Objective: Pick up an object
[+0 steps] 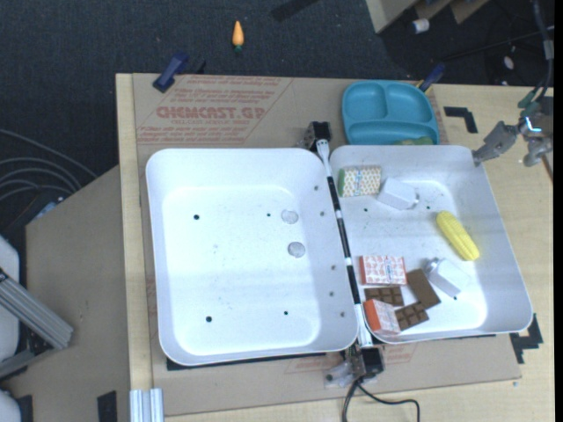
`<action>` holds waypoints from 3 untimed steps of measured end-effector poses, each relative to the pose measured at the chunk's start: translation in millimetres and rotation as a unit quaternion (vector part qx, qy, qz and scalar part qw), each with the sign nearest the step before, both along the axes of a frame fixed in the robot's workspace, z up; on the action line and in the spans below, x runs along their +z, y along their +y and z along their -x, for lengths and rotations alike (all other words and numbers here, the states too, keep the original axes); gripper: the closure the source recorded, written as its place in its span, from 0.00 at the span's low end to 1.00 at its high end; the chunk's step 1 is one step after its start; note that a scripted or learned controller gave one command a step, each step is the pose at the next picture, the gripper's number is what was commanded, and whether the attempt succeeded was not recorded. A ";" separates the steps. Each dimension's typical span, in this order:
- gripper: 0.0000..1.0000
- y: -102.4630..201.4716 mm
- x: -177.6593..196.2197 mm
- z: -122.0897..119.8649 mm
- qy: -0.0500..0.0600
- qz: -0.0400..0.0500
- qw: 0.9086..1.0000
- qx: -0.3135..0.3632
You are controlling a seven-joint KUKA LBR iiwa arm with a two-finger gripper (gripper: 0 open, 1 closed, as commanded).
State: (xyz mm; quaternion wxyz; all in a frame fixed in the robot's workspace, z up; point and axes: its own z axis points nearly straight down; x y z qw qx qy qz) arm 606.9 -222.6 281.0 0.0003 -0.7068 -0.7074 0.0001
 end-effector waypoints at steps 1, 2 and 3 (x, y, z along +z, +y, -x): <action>0.00 -1.2 -87.1 62.5 0.001 0.000 1.000 0.000; 0.00 2.9 -186.1 48.1 0.000 -0.004 1.000 0.002; 1.00 0.4 -176.3 48.4 -0.001 -0.001 1.000 0.000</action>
